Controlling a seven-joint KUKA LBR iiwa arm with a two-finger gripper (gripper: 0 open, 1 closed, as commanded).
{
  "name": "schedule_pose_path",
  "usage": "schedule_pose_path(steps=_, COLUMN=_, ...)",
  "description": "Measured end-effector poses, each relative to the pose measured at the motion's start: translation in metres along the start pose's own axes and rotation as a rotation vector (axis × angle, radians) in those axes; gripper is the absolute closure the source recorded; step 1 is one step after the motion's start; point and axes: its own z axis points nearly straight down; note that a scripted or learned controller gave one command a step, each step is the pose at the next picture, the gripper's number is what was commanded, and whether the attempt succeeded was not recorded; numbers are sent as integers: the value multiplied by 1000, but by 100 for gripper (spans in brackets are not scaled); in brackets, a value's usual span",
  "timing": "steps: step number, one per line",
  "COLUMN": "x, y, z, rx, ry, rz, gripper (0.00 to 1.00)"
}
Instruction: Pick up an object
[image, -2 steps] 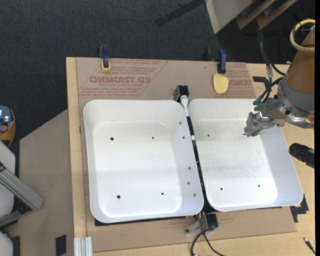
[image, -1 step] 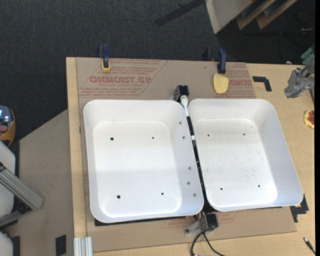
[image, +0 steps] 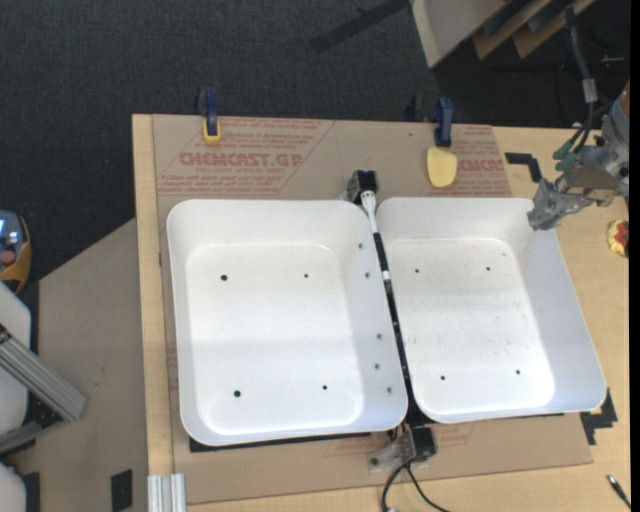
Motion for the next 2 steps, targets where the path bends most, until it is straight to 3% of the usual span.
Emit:
schedule_pose_path(steps=1, x=-61, y=13, z=-64, rx=-14, ry=-7, rz=3, gripper=100)
schedule_pose_path(steps=2, x=-18, y=17, z=2, rx=-1, ry=1, rz=-3, gripper=100)
